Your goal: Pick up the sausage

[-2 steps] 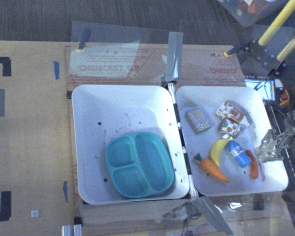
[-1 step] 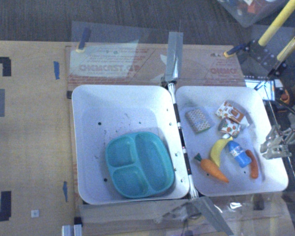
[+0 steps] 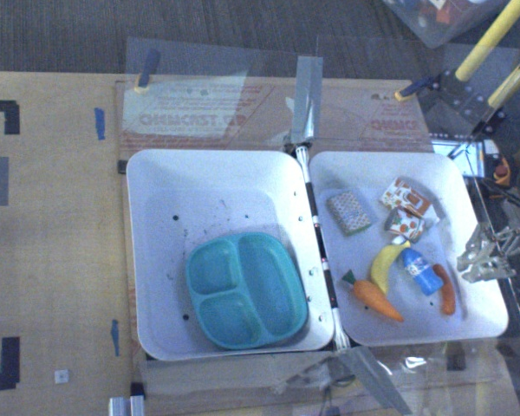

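Camera view, looking down at a slant: two white bins sit side by side on a tan bench (image 3: 52,232). The left bin (image 3: 152,180) holds a teal divided plate (image 3: 243,289), lying toward its near side.

The right bin (image 3: 364,176) holds the small things. A grey speckled packet (image 3: 349,211) lies near the wall between the bins. Two orange and white cartons lie right of it, one (image 3: 407,198) farther back and the other (image 3: 405,224) just in front of it. A banana (image 3: 383,265) curves down the middle, with a blue bottle (image 3: 420,271) just beside it on the right. A carrot (image 3: 377,297) lies slanted at the banana's near end, its green tip toward the dividing wall.

The sausage (image 3: 447,289), reddish brown, lies on the floor of the right bin near its right wall, just right of the blue bottle, running roughly front to back. Nothing is gripping it.

The gripper (image 3: 484,258) shows as pale metal at the right rim of the right bin, just beside the sausage and slightly farther back. It is too blurred to tell whether it is spread or pressed together
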You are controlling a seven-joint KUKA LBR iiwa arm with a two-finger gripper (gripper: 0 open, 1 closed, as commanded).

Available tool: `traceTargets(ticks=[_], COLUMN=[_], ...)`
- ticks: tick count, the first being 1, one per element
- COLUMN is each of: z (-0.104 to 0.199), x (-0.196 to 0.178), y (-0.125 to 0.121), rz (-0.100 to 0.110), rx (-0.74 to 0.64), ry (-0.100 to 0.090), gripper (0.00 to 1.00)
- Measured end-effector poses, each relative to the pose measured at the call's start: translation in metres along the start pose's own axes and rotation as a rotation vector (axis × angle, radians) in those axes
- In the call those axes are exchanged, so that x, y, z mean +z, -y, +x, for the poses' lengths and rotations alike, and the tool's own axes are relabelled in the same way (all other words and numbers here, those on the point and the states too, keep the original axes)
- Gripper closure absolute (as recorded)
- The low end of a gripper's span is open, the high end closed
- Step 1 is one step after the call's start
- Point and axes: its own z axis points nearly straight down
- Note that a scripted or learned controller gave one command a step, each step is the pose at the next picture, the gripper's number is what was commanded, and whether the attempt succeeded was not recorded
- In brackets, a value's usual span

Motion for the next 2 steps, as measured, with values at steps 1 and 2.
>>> traceTargets(ticks=[1,2], z=[-0.003,-0.004], x=[0.023,0.005], y=[0.000,0.001], rz=[-0.002,0.000], rx=[-0.076,-0.122], ry=[-0.004,0.000], gripper=[1.00,1.00])
